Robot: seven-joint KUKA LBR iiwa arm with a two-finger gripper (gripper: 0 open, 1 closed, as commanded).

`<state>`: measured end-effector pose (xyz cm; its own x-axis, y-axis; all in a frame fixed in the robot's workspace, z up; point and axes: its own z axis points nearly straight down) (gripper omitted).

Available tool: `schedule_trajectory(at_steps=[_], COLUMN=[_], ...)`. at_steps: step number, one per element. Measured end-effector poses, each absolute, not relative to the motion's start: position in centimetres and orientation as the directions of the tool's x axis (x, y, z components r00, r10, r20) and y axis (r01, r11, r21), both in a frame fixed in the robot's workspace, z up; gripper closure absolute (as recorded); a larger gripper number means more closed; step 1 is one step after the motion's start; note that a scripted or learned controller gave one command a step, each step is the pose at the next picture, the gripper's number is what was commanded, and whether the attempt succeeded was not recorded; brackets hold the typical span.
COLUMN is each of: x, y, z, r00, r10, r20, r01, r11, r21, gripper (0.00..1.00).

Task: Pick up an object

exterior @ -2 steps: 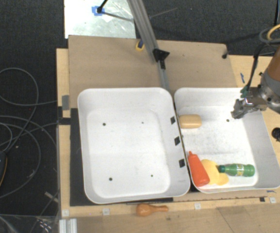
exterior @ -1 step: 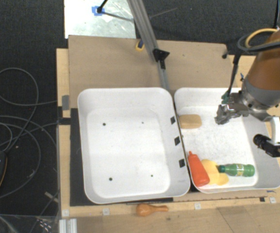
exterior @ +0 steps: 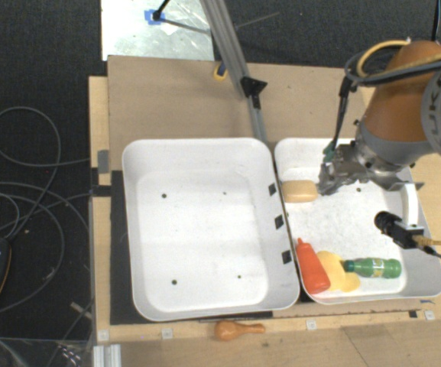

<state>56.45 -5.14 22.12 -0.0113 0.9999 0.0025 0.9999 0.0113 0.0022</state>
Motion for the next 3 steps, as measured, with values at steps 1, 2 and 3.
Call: schedule_trajectory(at_steps=[1,2,3], x=[55.1,53.9,53.3], y=[0.0,4.9,9.2], z=[21.3,20.8,21.0], r00=[-0.011,-0.010,-0.010], r10=[1.000,1.000,1.000], r20=[0.003,0.002,0.002], r01=[1.000,1.000,1.000], r11=[0.011,0.010,0.010], r21=[-0.001,-0.001,0.000], gripper=[1.00,1.00,1.00])
